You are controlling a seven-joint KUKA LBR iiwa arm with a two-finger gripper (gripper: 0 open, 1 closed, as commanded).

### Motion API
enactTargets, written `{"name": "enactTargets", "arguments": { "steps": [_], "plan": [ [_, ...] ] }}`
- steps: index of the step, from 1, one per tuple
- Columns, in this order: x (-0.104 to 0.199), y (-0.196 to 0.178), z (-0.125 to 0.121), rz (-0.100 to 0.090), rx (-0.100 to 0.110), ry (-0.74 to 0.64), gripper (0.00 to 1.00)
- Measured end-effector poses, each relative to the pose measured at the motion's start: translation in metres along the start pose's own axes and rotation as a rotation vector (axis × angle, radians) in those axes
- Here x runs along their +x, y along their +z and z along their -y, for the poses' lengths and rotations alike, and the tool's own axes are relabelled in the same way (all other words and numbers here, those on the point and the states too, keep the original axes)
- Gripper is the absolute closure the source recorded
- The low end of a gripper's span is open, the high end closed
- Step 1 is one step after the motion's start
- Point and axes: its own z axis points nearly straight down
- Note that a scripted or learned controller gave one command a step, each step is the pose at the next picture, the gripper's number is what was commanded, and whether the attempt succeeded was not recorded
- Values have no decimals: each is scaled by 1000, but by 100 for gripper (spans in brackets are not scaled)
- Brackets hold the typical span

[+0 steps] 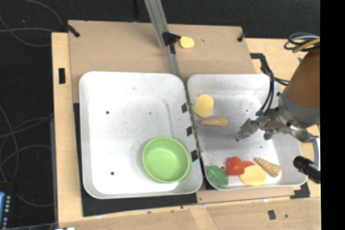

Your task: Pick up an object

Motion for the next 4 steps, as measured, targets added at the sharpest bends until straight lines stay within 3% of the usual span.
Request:
{"name": "enactTargets", "arguments": {
  "steps": [1,3,4],
  "plan": [
    [0,0,0,0,-1,2,0],
    [2,102,-1,4,2,5,0],
    [2,90,-2,1,-3,9,100]
  ]
}}
